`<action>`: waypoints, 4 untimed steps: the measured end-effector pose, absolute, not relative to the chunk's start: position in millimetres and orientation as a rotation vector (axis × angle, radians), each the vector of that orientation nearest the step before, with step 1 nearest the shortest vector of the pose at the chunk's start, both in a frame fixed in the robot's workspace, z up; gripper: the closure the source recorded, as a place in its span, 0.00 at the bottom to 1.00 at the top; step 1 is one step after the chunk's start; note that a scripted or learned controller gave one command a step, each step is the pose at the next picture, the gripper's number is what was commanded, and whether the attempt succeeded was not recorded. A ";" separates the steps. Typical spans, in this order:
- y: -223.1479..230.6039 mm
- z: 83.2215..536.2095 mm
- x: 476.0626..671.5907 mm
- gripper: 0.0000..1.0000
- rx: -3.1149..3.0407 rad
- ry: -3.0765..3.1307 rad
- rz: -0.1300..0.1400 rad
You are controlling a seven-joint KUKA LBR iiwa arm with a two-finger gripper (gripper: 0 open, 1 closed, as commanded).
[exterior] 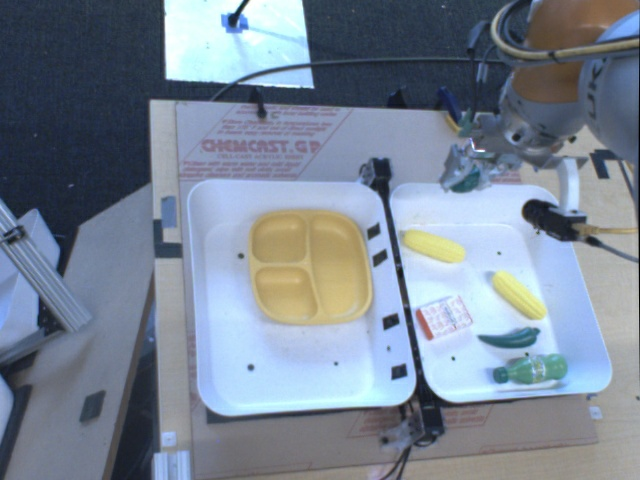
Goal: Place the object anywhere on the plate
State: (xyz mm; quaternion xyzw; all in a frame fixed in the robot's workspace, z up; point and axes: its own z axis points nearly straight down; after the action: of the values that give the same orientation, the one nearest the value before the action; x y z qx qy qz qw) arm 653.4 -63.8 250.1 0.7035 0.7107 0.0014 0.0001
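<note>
A yellow plate [305,266] with three compartments lies in the left bin [225,368], with nothing on it. In the right bin [580,298] lie two yellow corn cobs [433,246] [519,294], a red and white packet [443,317], a dark green pepper [510,338] and a small green bottle [530,370]. My gripper [463,176] hangs over the far left corner of the right bin, above the bin's rim and apart from all the objects. Something teal shows at its tips, too small to tell what it is.
A black divider [392,268] runs between the two bins. Behind them lies a sheet with red print [265,138], and farther back a white paper square [235,28]. Metal rails [35,268] stand at the left edge.
</note>
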 end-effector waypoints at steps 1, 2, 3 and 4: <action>-5.2 236.8 642.7 1.00 2.211 2.235 0.003; 52.9 227.6 629.3 1.00 2.211 2.234 0.001; 114.8 228.3 618.0 1.00 2.210 2.236 0.004; 167.7 235.6 616.2 1.00 2.210 2.233 0.006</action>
State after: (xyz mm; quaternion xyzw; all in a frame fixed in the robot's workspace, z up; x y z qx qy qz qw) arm 616.2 167.7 235.6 0.7033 0.7109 0.0018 -0.0002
